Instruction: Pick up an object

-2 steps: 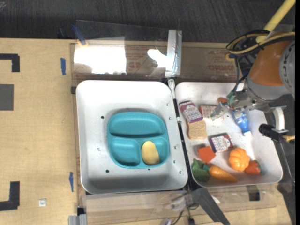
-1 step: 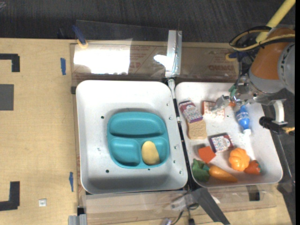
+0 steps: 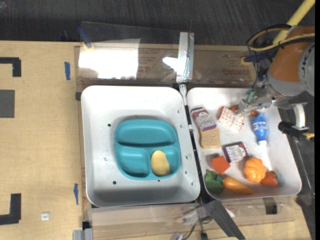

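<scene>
From above, my claw [image 3: 253, 100] hangs over the right bin [image 3: 295, 184], near its back edge, just beside a red-and-white packet [image 3: 230, 118] and a blue bottle [image 3: 259, 127]. Whether it is open or closed, I cannot tell (too small, too cluttered). I should centre over one piece, then descend straight.

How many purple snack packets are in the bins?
2, both in the right bin: one purple packet near its left wall, another purple packet nearer the middle. More may be hidden under other items.
</scene>
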{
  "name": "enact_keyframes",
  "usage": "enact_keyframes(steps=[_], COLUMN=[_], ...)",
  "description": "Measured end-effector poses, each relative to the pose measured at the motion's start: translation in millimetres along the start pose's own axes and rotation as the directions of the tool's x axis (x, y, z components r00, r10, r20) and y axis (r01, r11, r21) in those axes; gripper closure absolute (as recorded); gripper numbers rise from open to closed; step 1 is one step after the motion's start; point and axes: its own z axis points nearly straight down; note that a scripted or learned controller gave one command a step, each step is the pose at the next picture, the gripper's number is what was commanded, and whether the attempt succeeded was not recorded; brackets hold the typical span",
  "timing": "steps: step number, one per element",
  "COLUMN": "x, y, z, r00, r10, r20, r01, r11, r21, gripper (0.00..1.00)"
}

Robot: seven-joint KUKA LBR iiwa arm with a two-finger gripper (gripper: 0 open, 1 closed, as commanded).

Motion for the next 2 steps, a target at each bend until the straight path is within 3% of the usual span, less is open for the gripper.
enact_keyframes(steps=[1,2], x=[2.1,12.6], y=[-13.8,21.4], z=[0.5,8.6], r00=[0.989,0.997], r10=[-0.146,-0.069], r20=[0.011,0.016], r01=[0.145,0.068], r11=[0.989,0.997], r21=[0.006,0.024], gripper=[1.0,1.0])
